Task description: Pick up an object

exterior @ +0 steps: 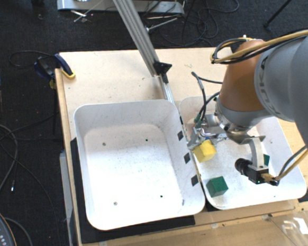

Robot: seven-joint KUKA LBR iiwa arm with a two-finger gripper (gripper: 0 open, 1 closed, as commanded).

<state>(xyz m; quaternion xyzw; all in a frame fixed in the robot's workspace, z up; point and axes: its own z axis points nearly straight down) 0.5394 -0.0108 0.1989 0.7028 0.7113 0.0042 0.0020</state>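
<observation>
We see the arm [257, 85] reaching in from the right over the right bin [289, 186], with its orange band above the wrist. The gripper [202, 139] sits low at the bin's left side, close to the wall shared with the left bin [77, 123]. A yellow block [204, 152] lies tilted directly under the gripper, touching it or very nearly so. We cannot tell whether the gripper is open or closed, nor whether it has any hold on the block. A green block [217, 186] rests on the floor of the same bin, near the front rim and just apart from the yellow one. A slanted metal pole [139, 36] crosses the bench [113, 75] behind the bins, and a blue and yellow clamp [59, 66] sits at the bench's far left corner.
</observation>
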